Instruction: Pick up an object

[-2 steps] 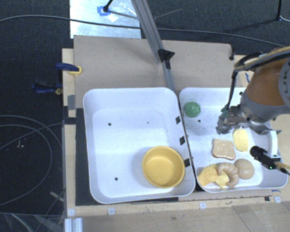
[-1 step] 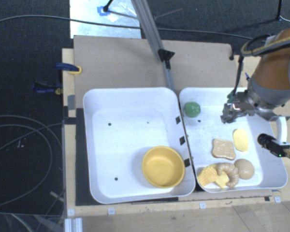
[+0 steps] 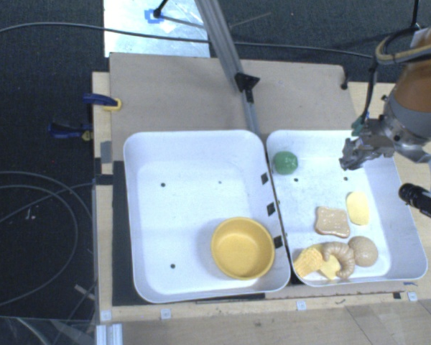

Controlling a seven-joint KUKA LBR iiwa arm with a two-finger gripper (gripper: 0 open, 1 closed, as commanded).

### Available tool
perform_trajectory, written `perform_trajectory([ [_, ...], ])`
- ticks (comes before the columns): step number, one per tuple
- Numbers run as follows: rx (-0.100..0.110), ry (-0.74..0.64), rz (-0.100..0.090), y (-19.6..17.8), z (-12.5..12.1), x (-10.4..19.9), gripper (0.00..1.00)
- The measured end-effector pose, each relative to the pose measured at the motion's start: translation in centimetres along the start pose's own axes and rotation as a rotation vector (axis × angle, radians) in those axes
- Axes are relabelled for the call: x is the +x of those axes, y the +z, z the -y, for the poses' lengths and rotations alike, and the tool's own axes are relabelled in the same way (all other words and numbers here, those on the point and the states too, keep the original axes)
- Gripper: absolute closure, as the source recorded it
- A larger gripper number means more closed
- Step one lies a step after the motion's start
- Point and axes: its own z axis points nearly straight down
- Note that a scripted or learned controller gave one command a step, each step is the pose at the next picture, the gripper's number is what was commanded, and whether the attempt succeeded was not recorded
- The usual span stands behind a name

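Observation:
My gripper (image 3: 350,158) hangs over the upper right part of the right bin (image 3: 309,185), with nothing visible between its fingers. A green ball (image 3: 285,162) lies at that bin's upper left corner, to the gripper's left. Below the gripper lie a pale yellow oval piece (image 3: 358,208) and a tan toast-shaped piece (image 3: 332,222). Along the bin's near side sit a yellow corn-like piece (image 3: 309,261), a curled tan piece (image 3: 340,256) and a beige round piece (image 3: 364,250).
The left bin (image 3: 179,185) holds a yellow bowl (image 3: 242,247) near its lower right corner. A grey pole (image 3: 223,42) slants across the bench behind the bins. A blue-and-yellow clamp (image 3: 100,102) sits at the bench's left edge.

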Motion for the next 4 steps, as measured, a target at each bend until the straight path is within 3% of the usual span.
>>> perform_trajectory([
  [3,0.008,-0.004,-0.004,2.3,1.4,14.9,1.0],
  [4,0.008,-0.003,-0.004,3.5,3.4,19.2,1.0],
])
